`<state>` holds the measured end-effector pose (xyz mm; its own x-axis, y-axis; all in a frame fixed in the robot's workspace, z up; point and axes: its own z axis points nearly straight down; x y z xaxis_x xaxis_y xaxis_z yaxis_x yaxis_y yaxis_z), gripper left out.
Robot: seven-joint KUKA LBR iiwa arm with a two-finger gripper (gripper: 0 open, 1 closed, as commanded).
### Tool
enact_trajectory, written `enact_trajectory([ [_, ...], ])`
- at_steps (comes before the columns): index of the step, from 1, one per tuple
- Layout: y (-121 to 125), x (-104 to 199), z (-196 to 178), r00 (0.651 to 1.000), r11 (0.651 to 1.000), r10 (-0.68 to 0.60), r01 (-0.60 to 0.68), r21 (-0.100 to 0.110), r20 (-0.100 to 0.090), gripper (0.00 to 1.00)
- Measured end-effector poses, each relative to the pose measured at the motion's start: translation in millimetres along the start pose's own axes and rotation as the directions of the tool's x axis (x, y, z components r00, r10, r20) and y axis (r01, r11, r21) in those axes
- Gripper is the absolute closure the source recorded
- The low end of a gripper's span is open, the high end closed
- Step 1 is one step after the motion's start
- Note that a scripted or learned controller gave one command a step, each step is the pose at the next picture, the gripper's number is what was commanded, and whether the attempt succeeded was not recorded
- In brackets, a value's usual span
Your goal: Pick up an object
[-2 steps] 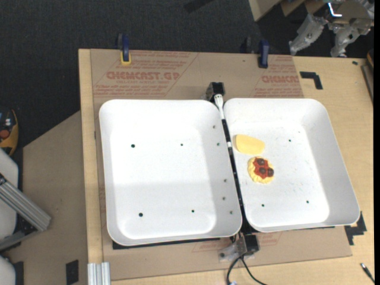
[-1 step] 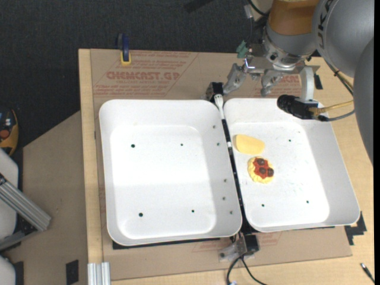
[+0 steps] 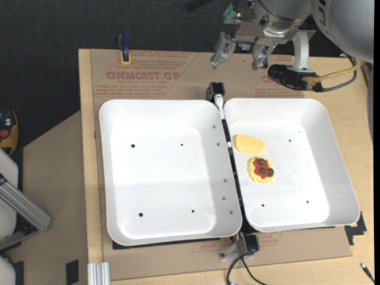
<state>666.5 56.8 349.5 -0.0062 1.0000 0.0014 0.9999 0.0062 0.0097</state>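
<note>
Pickup has not begun: gripper (image 3: 239, 53) hangs spread and empty above the bench beyond the right bin (image 3: 332, 159), where a yellow piece (image 3: 249, 143) and a red-topped piece (image 3: 261, 170) lie untouched.

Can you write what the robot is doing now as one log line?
gripper: open, above bench behind bins | yellow piece, round red-topped piece: right bin | nothing held

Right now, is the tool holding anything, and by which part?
Nothing is held. The tool hangs open above the bench, away from the two yellow food pieces in the right bin.
</note>
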Motion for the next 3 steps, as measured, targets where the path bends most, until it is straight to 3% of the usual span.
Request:
enact_trajectory([
  [1, 0, -3, -6, 1.0, 1.0, 0.004, -0.004, 0.005, 0.002, 1.0],
  [2, -11, 76, 100, 1.0, 1.0, -0.002, 0.002, 0.022, 0.0, 1.0],
  [3, 1, 124, 8, 1.0, 1.0, 0.0, 0.0, -0.002, -0.002, 1.0],
])
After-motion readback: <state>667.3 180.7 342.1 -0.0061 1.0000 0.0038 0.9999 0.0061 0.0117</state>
